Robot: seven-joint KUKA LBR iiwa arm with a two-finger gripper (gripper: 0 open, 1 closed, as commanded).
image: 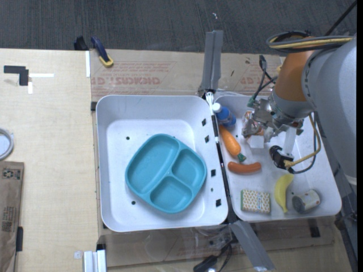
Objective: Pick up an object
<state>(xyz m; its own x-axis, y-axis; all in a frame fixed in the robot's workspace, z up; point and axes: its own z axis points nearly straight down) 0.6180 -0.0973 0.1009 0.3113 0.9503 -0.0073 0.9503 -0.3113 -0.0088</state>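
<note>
A pale wooden bench [45,123] bears two white bins. The gripper [256,130] hangs low in the right bin [326,177]; its grasp cannot be told. Just left lies a carrot [229,142], a sausage [244,167] nearer, then a banana [282,191] and sponge [255,201]. The left bin [113,152] holds a blue plate [165,173].

Upside-down red lettering, not legible, on the cardboard sheet [153,72].

Grey arm [332,89], orange wrist band, yellow and black cables.

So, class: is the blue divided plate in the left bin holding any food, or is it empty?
Empty. All three compartments of the blue divided plate show bare blue surface.
</note>
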